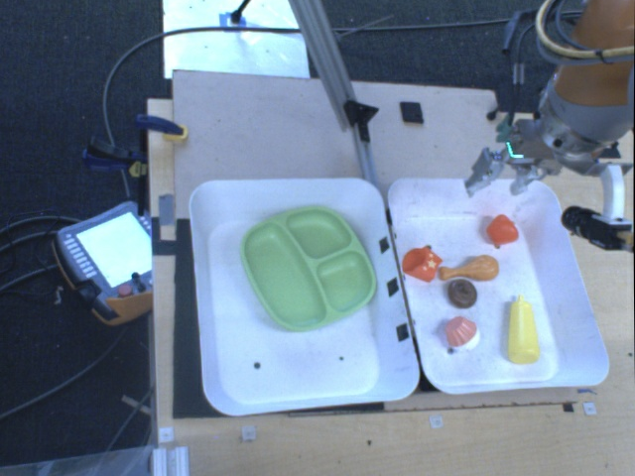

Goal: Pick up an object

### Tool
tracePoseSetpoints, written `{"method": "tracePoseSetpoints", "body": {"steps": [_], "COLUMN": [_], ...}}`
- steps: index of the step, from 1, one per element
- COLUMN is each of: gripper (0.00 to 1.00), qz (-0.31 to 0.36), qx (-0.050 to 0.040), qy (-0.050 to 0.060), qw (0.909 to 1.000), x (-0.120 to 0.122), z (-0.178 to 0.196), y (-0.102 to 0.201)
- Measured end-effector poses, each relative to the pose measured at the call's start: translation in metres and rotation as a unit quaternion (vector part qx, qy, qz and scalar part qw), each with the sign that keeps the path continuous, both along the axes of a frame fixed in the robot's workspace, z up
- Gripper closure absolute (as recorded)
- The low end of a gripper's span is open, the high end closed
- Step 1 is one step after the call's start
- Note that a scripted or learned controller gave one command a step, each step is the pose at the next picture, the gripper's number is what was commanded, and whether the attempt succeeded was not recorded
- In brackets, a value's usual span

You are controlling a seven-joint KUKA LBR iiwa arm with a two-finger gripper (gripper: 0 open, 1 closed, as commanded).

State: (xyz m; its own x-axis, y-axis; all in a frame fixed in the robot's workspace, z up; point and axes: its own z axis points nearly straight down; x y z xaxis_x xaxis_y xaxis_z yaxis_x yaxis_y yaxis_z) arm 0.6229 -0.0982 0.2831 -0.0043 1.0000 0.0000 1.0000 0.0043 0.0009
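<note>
Objects: six small toy foods lie in the right bin (pixel 571 266), all apart from my claw.
Claw: my gripper (pixel 508 174) hangs over the far edge of the right bin; its two fingers look spread, with nothing between them.
Nearest piece: an orange-red pepper-like toy (pixel 502 230) lies just nearer the camera than my claw, not touching it.
Drumstick: a tan chicken leg (pixel 472 268) rests nearer the camera than the pepper-like toy, toward the middle of the right bin.
Red piece: a red toy with a green spot (pixel 422 263) lies just beside the drumstick, on the side toward the left bin (pixel 228 365).
Brown disc: a round dark piece (pixel 461 292) sits just nearer the camera than the drumstick.
Pink piece: a pink and white cupcake-like toy (pixel 460 332) lies nearer still.
Bottle: a yellow bottle (pixel 523 331) lies beside the pink piece, well apart from my claw.
Tray: a green divided plate (pixel 309 266) lies in the left bin.
Writing: none that I can read on any piece.
</note>
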Motion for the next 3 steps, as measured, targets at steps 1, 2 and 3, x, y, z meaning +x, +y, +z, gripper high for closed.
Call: {"method": "tracePoseSetpoints", "body": {"steps": [1,2,3], "gripper": [0.00,0.00,0.00], "qz": [0.000,-0.001,-0.002], "qx": [0.0000,-0.0001,0.0003], "qy": [-0.001,0.002,0.002], "qw": [1.0000,1.0000,1.0000], "x": [0.000,-0.003,-0.005], "z": [0.000,-0.062,-0.123], "y": [0.000,0.002,0.009]}}
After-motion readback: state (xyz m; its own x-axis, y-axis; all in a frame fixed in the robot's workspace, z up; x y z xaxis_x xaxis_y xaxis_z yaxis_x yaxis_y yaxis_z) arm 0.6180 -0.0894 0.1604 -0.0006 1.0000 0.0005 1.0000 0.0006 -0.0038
